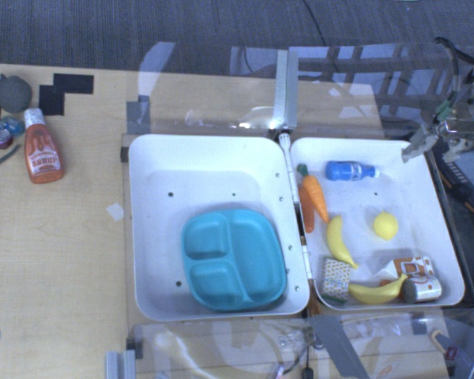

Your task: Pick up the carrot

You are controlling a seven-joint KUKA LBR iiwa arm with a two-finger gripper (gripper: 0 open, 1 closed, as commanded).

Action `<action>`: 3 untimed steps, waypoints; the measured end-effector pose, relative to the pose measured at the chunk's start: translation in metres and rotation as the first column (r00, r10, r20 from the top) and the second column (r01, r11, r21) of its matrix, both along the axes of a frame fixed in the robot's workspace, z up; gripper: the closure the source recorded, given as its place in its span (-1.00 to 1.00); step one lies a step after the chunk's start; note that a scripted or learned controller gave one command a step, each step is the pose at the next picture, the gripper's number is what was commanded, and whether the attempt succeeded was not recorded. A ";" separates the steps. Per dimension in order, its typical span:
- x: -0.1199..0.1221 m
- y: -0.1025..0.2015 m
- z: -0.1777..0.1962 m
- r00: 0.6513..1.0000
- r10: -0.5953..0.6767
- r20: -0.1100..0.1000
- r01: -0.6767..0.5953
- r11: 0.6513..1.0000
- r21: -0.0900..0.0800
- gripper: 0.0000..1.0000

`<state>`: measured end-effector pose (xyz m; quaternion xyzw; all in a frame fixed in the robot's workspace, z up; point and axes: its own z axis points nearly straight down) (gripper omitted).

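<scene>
The carrot [314, 197], orange with a small green top, lies lengthwise against the left wall of the right bin [446, 235], close to the divider. A thinner orange piece [307, 219] lies beside its lower end. My gripper [436, 131] hangs over the right bin's far right corner, well away from the carrot and to its upper right. Nothing shows between its fingers.
Also in the right bin are a blue bottle [350, 170], a lemon [385, 226], two bananas [340, 242] [377, 292], a woven pad [336, 277] and a small carton with a can [419, 279]. The left bin [154, 212] holds a blue divided plate [233, 259]. A ketchup bottle [43, 155] lies on the bench.
</scene>
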<state>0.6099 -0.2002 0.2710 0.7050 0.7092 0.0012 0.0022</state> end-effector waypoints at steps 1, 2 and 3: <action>0.043 0.070 -0.081 0.979 0.205 0.000 -0.205 0.979 0.000 -1.00; 0.008 0.155 -0.085 0.861 0.508 0.001 -0.508 0.861 -0.001 -1.00; -0.017 0.113 -0.175 0.838 0.546 0.002 -0.546 0.838 -0.006 -1.00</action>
